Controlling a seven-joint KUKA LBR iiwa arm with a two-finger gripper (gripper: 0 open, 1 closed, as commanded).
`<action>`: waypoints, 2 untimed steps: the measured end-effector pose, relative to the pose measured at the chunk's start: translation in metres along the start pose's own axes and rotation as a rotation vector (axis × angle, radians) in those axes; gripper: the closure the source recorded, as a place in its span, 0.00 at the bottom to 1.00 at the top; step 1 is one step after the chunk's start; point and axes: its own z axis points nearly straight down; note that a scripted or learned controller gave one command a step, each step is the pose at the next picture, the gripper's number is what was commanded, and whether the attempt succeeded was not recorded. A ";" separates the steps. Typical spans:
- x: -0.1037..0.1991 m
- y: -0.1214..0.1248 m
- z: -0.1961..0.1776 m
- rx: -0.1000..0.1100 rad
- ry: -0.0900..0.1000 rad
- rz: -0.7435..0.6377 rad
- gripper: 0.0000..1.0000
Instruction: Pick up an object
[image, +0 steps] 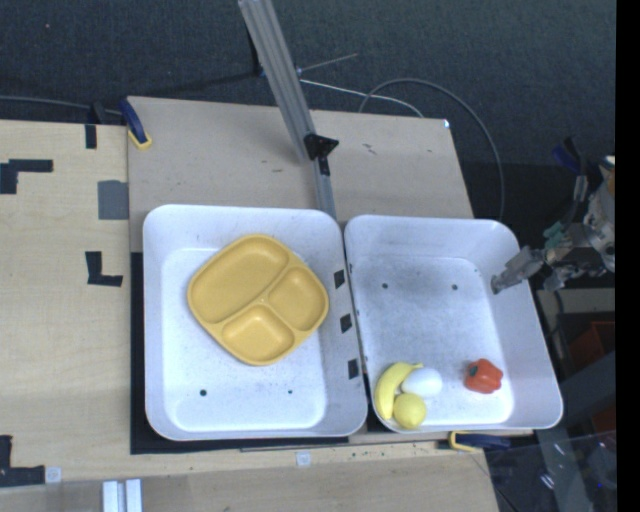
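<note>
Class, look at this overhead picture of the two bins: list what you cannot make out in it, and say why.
1. Gripper, camera view: small, blurred, at the right white bin's rim; finger state unreadable.
2. Grey arm: cut off by the right edge.
3. Yellow banana-shaped toy, white egg-shaped toy and yellow round toy: clustered, overlaps unclear.
4. Small red toy: too small to identify.

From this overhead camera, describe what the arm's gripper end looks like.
At the right bin's far right rim, the gripper shows as a slim grey, metallic-looking finger assembly. Behind it sits a pale, whitish wrist block with dark cabling and small teal-coloured details. The picture is too coarse for markings.
</note>
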 end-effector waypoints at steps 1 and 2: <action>0.000 0.000 0.000 0.000 0.000 0.000 0.00; -0.004 -0.003 0.044 0.004 0.000 0.002 0.00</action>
